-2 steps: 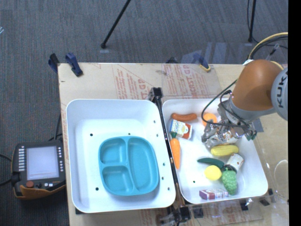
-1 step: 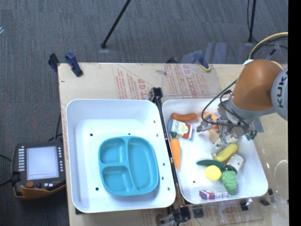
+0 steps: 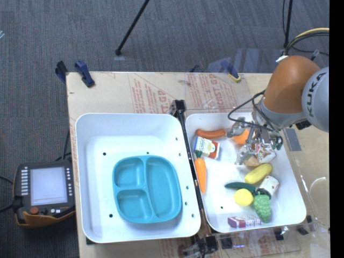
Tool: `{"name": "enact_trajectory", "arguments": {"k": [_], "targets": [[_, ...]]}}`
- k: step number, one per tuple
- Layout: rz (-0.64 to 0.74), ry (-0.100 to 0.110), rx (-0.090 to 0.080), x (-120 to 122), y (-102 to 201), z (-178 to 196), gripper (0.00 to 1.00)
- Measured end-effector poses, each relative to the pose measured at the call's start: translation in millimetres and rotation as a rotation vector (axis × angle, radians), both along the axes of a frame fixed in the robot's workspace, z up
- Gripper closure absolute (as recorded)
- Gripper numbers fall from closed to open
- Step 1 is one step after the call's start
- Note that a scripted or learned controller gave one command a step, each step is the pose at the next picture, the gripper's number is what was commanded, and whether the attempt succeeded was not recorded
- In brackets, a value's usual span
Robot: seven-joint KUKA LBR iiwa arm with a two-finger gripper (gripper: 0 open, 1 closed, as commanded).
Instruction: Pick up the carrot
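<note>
The carrot (image 3: pixel 200 174) lies in the right white bin (image 3: pixel 293 176), close against that bin's left wall, its length running roughly front to back. Just above it sits a small carton (image 3: pixel 207 147) with a red and green label, and above that a sausage (image 3: pixel 210 134) lies along the bin's far side.

The arm reaches in from the right, its orange band (image 3: pixel 287 85) over the bin's far right corner. The end effector (image 3: pixel 253 144) hangs low over the upper right part of the bin, well apart from the carrot; whether its fingers are open or closed cannot be told, as cables and clutter hide them. An orange item (image 3: pixel 241 136) shows just beside it.

Lower right lie a yellow corn cob (image 3: pixel 258 173), a lemon (image 3: pixel 243 197), green grapes (image 3: pixel 262 207), a can (image 3: pixel 269 186) and a small flat box (image 3: pixel 240 222).

The left white bin (image 3: pixel 97 144) holds a teal plate (image 3: pixel 146 188) with 3 compartments. Both bins rest on the tabletop (image 3: pixel 140 90).
</note>
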State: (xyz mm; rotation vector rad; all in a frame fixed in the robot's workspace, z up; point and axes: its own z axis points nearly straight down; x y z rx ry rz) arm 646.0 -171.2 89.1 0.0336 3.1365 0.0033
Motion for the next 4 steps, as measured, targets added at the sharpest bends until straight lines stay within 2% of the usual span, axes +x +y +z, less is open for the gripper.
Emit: {"name": "enact_trajectory", "arguments": {"k": [1, 2, 3, 4], "targets": [[0.003, -0.007, 0.001, 2, 1, 12, 1.0], [0.346, 0.0, -0.001, -27, -40, -1, 1.0], [0.548, 0.002, -0.001, -80, -37, -1, 1.0], [0.549, 0.0, 0.0, -80, -36, -1, 0.0]]}}
